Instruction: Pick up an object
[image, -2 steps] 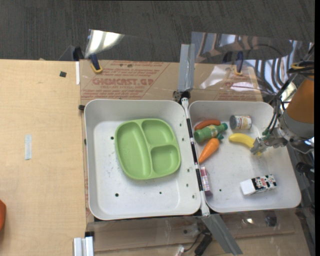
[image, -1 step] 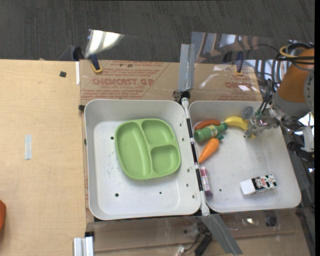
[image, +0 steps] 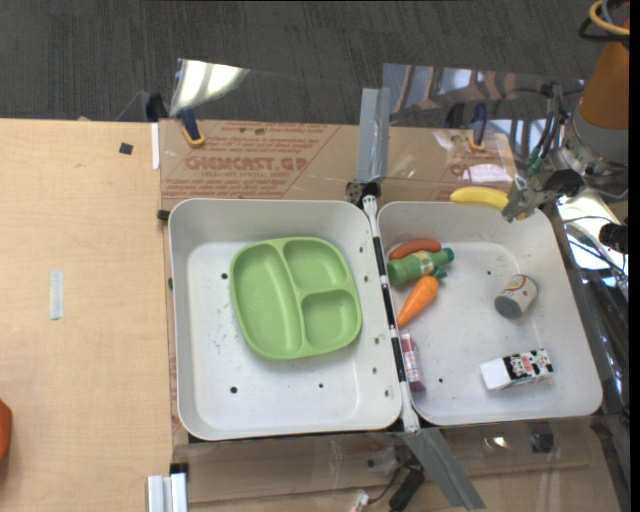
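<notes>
The right bin (image: 570, 300) holds a carrot (image: 418, 299), green bottle (image: 420, 265), can (image: 516, 296) and milk carton (image: 516, 369); a banana (image: 479, 197) lies on its upper rim. The gripper (image: 522, 203) hovers beside the banana, at upper right.

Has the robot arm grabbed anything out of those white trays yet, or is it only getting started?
Nothing looks picked up yet. The gripper sits at the far rim of the right bin, beside the banana, with nothing seen between its fingers. The carrot, green bottle, small can and cow-print box all lie in that bin. Reaching down, gripping and lifting one remains.
</notes>
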